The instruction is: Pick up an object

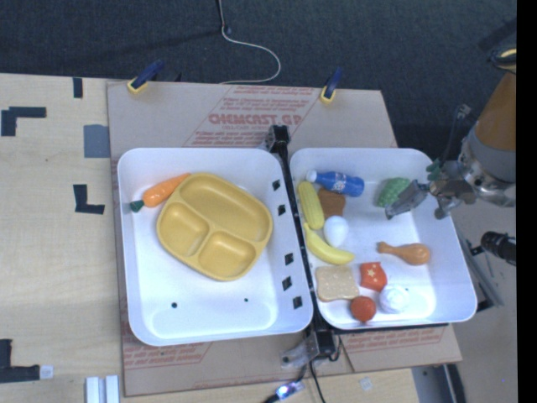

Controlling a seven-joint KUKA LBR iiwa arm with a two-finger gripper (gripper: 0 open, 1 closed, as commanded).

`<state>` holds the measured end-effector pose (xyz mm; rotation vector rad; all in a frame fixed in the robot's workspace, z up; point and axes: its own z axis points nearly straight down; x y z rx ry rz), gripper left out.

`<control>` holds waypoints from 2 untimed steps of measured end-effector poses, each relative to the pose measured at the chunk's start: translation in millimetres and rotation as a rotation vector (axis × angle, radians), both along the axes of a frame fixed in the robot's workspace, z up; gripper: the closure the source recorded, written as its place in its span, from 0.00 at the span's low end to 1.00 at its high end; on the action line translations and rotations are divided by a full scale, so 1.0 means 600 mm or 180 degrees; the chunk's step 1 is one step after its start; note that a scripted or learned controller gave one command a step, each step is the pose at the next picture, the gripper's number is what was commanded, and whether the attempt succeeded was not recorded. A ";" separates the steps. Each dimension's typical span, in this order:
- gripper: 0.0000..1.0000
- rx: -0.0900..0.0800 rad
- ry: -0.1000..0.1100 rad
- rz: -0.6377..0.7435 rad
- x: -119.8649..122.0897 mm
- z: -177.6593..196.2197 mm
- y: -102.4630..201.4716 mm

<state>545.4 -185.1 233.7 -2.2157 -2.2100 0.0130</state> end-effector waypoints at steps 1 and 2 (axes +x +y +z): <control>0.00 -0.0009 -0.0041 0.0011 0.004 0.012 0.001; 0.00 -0.0006 -0.0022 0.0013 0.008 -0.095 0.006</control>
